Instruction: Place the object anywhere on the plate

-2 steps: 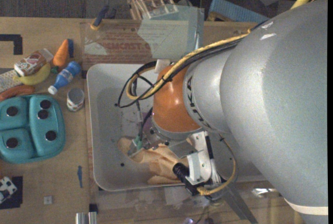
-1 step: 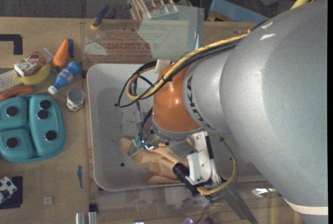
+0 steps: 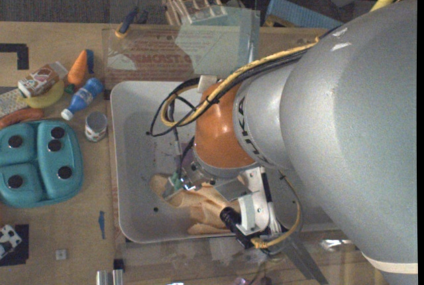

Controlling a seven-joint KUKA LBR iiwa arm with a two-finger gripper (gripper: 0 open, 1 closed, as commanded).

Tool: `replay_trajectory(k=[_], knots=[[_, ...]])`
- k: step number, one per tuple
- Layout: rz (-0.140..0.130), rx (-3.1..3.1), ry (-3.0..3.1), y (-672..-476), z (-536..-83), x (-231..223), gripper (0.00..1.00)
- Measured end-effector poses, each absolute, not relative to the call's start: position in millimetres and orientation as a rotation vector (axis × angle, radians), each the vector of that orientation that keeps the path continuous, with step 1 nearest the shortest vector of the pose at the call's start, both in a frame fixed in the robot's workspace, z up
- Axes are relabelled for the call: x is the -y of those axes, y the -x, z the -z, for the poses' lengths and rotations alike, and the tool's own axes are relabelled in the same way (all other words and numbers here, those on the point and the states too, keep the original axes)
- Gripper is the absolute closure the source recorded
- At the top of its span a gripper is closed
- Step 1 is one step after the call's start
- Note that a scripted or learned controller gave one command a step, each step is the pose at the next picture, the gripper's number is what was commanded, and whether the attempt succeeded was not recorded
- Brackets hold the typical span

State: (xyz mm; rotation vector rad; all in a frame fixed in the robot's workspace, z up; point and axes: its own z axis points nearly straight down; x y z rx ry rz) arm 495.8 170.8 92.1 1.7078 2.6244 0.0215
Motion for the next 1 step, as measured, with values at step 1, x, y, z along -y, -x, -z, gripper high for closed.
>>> replay_trajectory(k=[1], knots=[[-0.021,-2.624,-1.708,-495.8,-92.1,-170.8,0.00]])
